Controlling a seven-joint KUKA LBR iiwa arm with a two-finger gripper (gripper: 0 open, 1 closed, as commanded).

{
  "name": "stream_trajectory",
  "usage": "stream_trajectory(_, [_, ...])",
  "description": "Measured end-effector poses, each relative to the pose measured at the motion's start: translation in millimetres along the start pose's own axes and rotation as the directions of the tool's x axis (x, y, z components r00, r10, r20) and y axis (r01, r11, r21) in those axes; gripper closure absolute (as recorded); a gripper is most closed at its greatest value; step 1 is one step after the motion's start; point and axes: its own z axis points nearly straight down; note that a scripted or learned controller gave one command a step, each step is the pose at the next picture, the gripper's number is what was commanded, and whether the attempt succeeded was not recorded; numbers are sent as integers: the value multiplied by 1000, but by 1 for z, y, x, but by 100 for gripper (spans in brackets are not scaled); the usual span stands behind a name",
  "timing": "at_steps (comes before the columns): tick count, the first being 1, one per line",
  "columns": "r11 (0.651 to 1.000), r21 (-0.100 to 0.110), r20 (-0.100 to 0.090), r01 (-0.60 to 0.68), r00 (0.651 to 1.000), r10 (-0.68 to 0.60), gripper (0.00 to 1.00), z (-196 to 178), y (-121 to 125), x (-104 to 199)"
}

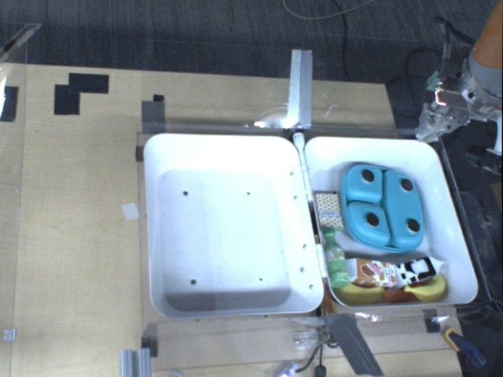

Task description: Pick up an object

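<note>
Our gripper (442, 118) hangs past the right bin's (445, 171) far corner; whether it's closed, we cannot tell. The blue tray (383, 206) lies nearer and left.

Your arm (489, 49) enters at the far right edge of the view, its orange band showing at the top corner with grey wrist below. Your gripper (437, 120) hangs at the far right, pointing down and slightly leftward.
</note>
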Motion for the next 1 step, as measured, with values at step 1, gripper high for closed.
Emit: stream_trajectory(1, [934,-1,0,358,934,-358,100,76,1,-4])
